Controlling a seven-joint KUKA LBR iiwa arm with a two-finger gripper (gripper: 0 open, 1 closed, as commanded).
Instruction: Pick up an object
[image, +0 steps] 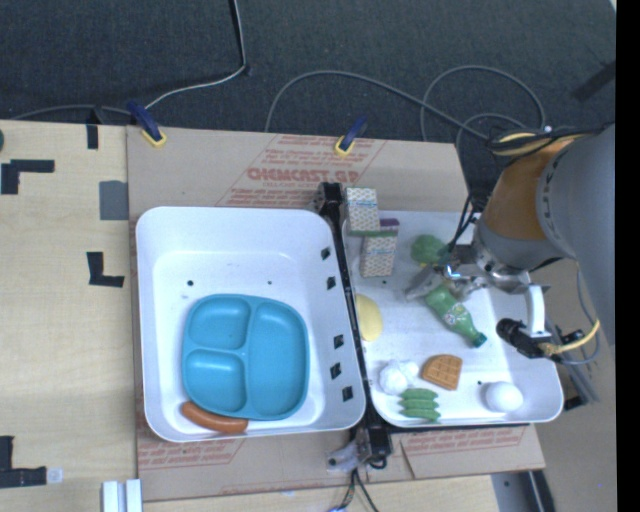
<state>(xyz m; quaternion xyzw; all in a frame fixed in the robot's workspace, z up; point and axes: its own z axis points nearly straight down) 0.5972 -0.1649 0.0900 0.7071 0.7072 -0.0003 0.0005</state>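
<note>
Blue sectioned plate (245, 357), orange sausage (213, 418), green bottle (453, 316), white bins (230, 228)

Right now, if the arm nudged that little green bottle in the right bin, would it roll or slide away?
The green bottle lies on its side, so its rounded body would probably roll. The right bin has a smooth white floor, so it may also skid. It looks like small toy plastic, likely light and stiff.

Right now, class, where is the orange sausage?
The orange sausage lies in the left bin, at its near edge, just below the blue divided plate.
</note>
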